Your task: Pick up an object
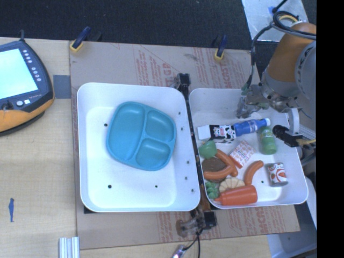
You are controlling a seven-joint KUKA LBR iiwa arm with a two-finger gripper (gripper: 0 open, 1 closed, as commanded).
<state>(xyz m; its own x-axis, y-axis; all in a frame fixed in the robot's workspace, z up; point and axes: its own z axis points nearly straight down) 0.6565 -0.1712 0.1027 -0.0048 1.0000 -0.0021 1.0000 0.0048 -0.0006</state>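
The right bin (215, 98) holds a heap of toy food. A white tube with a blue cap (232, 130) lies across its middle, with a green bottle (266, 141) to the right. Below them are a hot dog (218, 167), a sausage (252, 172), a carrot (237, 196), a small can (277, 173) and a red-and-white packet (242, 152). My gripper (248, 108) hangs over the bin's far right part, just above the tube's blue cap. Nothing shows between its fingers.
A blue divided plate (142, 135) lies in the left bin (91, 187). A tablet in an orange case (21, 85) rests on the bench at the far left. Clamps (79, 39) hold the cardboard sheet at the back edge.
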